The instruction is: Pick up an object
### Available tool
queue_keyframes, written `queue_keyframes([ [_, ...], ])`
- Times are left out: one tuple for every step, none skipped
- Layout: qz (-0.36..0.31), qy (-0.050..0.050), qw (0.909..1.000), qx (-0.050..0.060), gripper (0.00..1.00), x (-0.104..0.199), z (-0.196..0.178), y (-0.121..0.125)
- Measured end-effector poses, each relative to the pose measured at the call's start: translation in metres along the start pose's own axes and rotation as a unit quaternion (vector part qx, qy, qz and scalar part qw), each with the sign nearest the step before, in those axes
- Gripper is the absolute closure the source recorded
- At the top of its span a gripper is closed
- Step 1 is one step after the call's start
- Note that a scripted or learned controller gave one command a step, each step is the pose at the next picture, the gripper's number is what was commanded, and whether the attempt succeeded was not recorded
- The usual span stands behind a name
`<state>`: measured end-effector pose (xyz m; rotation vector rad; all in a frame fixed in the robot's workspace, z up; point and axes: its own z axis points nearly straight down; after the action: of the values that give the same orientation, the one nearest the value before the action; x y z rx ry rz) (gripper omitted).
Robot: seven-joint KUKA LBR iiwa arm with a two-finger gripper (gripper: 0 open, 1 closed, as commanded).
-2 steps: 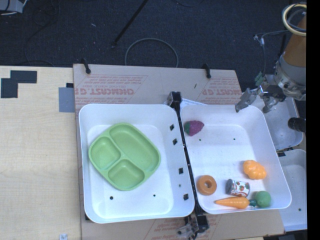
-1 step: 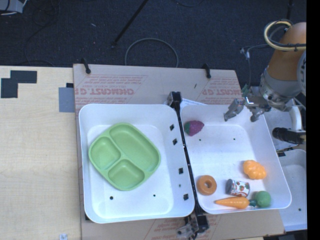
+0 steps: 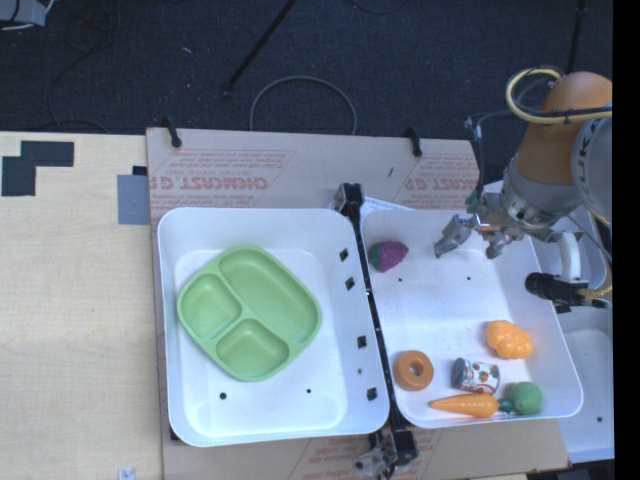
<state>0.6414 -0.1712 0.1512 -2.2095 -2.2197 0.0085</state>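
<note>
Gripper (image 3: pixel 475 236) hangs with fingers spread apart and nothing between them, above the right bin's (image 3: pixel 440 293) far end. Nearest to the camera lies the carrot (image 3: pixel 464 404), long axis left-right; the purple vegetable (image 3: pixel 388 255) sits farther, to the gripper's left.

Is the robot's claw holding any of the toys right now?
No. The two-finger gripper hangs open above the right white bin with nothing between its fingers. The nearest toy, a purple and green plastic vegetable, lies apart from it.
</note>
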Motion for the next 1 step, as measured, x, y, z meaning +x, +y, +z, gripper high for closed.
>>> queue_keyframes([
  [0.000, 0.000, 1.0000, 0.000, 0.00, 0.0031, 0.0461, -0.0018],
])
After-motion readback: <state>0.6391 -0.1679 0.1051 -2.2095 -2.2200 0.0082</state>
